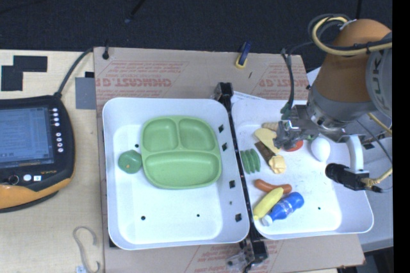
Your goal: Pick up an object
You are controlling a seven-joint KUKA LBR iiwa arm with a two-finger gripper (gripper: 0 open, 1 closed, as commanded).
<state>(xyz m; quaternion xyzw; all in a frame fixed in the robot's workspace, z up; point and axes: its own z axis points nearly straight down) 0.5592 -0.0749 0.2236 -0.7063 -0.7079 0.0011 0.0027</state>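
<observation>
Nothing picked up yet: gripper (286,132) sits low in the right bin (349,214), mid-right of frame, by the red thing (294,145) & egg (319,149); can't tell its state.

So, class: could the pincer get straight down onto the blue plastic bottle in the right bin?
Probably yes. The blue plastic bottle lies uncovered near the bin's front, though a yellow banana touches its left side. The pincer hovers further back.

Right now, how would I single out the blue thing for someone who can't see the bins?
Go to the right bin, then to its near edge. The blue bottle lies there on its side, touching a yellow banana, below the sausage. It is the only blue thing in either bin.
</observation>
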